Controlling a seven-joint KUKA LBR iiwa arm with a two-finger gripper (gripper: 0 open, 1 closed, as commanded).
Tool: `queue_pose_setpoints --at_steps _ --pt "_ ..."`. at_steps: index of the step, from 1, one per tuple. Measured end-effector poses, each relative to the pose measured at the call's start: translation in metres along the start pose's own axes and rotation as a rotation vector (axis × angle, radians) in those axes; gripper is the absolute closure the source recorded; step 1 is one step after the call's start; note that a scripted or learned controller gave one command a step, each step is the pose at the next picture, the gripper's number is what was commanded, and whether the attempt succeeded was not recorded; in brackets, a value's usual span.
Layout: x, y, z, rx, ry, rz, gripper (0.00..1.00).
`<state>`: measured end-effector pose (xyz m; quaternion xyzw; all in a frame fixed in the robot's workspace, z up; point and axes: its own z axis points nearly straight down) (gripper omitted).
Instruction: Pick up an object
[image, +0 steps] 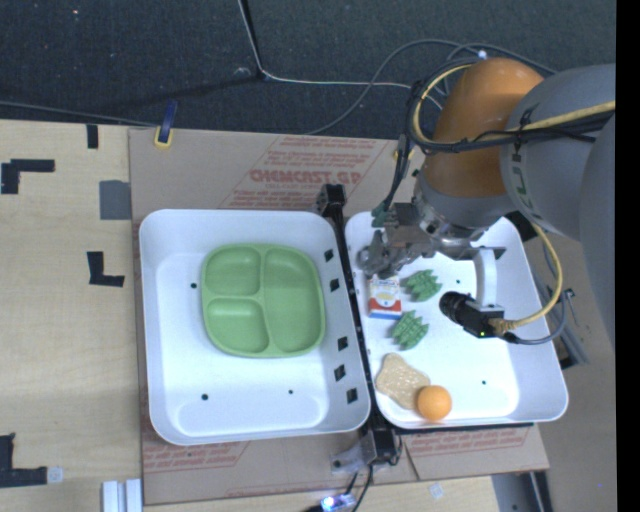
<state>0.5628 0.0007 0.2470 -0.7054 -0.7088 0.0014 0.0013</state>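
Objects for picking are lying in the right bin (535, 395), the shallow white tray on the right side of the frame. The grey arm (560, 140) with its orange band (480, 100) is reaching in from the upper right and hanging over that bin's upper left corner. Its gripper (378, 255) is sitting low there, just above a small red and white carton (385, 298); whether its fingers are open or closed cannot be told, and nothing is visibly held between them.

The left bin (170, 400), filling the centre left of the frame, is holding a green divided plate (264, 300) with three compartments.

Back in the right bin, a tan sponge-like piece (400, 378) is lying near the bottom left corner, touching an orange ball (434, 402) just to its lower right. Two small green toys are resting near the carton: one (422, 285) to its right, one (409, 329) below it.
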Motion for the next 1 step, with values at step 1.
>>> queue_pose_setpoints --at_steps 1 --pt "0.0531 0.0027 -0.0018 -0.002 0.000 -0.002 1.00"
